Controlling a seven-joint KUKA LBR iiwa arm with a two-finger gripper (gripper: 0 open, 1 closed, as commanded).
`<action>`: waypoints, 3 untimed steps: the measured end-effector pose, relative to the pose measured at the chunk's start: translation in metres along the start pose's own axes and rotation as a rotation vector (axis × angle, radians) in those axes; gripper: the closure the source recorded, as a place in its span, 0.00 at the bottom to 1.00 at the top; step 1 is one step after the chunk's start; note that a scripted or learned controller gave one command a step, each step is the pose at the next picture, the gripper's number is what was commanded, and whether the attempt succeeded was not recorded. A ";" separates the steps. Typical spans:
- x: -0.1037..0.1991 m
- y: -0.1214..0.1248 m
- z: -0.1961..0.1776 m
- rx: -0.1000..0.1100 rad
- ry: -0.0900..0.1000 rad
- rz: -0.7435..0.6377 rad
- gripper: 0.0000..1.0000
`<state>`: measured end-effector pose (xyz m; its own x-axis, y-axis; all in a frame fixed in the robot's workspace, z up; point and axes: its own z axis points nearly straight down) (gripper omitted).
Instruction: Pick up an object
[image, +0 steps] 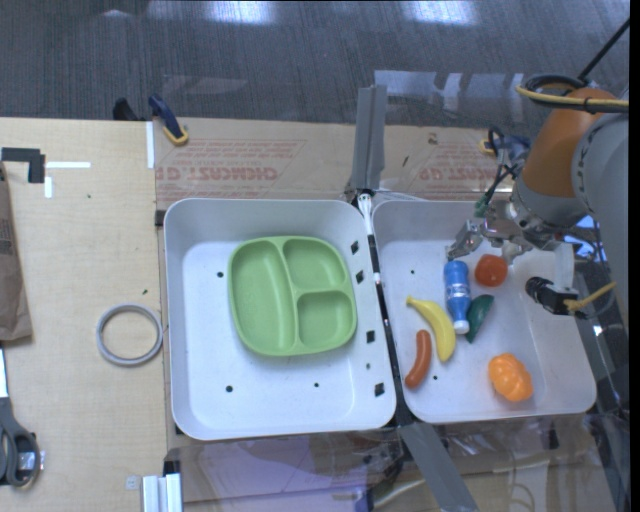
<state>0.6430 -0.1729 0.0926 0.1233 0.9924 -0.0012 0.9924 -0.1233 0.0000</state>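
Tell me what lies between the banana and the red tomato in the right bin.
In the camera view, the blue bottle lies between the banana and the red tomato, its white cap end beside a dark green vegetable.

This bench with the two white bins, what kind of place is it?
Probably a robotics lab test bench. A robot arm reaches over a bin of toy food, such as a banana, and a green plate sits in the other bin.
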 end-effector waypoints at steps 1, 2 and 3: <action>0.000 0.000 -0.010 0.000 -0.002 -0.003 1.00; 0.004 -0.063 0.001 0.002 0.001 0.050 1.00; 0.004 -0.063 0.001 0.002 0.001 0.050 0.00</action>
<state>0.5808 -0.1610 0.0913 0.1730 0.9849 -0.0005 0.9849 -0.1730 -0.0019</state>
